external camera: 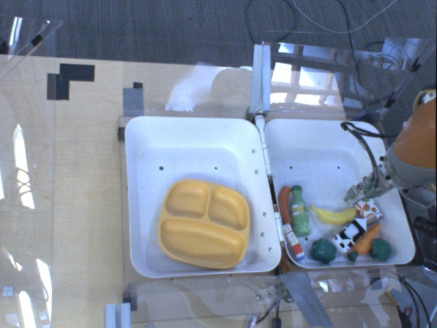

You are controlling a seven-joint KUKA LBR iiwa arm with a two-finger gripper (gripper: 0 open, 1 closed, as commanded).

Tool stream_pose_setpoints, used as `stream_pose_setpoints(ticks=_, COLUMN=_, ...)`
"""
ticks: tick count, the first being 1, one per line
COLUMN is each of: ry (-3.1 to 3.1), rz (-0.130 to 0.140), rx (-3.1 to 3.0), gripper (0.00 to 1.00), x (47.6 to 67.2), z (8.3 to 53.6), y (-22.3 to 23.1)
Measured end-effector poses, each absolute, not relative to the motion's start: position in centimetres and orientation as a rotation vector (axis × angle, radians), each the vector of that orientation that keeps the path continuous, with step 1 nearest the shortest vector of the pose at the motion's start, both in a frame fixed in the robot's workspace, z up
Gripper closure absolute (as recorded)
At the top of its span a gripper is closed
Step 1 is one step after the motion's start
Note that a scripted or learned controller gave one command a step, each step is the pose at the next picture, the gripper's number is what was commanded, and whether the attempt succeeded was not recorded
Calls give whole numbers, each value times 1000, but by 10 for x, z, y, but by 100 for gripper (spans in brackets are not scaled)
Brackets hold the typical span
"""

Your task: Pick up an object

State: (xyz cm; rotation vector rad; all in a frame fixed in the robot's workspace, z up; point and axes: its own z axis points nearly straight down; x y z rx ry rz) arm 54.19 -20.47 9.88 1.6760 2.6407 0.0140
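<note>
At about 3 o'clock the arm (415, 149) comes in, grey with an orange band. Its tool (362, 191) hangs over the right bin (321, 142), near that bin's 4 o'clock side. It is small and blurry, so I cannot tell if it is gripping or let go. Nothing can be seen in its grip. The tip sits just above the toys, close to the banana (333, 214) and a small red and white box (369, 210).

The toys lie in a heap along the 6 o'clock side of the right bin. A yellow banana lies in the middle of them. At its 9 o'clock stands a green bottle (299, 212), and beside that a long red toy (285, 207) lies against the bin's wall. At 6 o'clock from the banana sits a dark green lump (323, 250). Next to it is a black and white toy (348, 236), then an orange carrot (367, 238), then another dark green lump (381, 249). They are packed close and many touch each other.

The left bin (191, 142) holds a yellow tray (203, 223) with three hollows. Both bins rest on the pale wood surface (61, 217). Black cables (300, 12) loop at 12 o'clock, past the bins.
</note>
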Motion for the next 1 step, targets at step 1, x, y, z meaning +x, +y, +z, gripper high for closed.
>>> stream_pose_setpoints(ticks=1, ry=2641, rz=14, rx=1676, gripper=0, x=542, z=99, y=-205)
